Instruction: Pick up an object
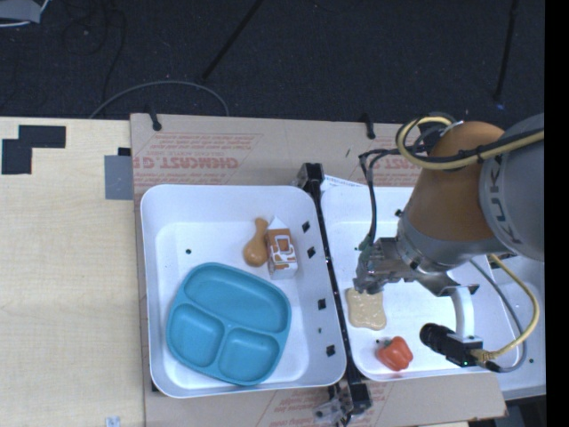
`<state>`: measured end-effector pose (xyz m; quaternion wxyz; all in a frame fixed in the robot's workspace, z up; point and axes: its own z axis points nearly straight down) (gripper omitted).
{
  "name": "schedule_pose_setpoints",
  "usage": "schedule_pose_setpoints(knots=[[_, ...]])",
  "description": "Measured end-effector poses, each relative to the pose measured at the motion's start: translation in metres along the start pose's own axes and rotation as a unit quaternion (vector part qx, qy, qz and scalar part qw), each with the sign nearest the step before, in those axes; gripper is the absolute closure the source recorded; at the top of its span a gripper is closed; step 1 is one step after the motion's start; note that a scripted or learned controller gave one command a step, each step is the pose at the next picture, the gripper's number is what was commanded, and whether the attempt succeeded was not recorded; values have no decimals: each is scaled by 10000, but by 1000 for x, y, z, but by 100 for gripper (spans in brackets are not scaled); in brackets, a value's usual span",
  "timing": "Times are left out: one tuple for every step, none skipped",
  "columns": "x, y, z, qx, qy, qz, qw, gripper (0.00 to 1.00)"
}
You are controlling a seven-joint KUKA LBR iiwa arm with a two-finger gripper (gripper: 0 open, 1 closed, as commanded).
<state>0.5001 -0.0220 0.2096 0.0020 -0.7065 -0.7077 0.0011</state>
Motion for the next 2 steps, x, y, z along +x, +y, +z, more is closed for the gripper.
schedule_pose_setpoints(knots=[[58,5,5,0,-2,-5,10000,100],[112,4,6,-2,-7,9,10000,100]])
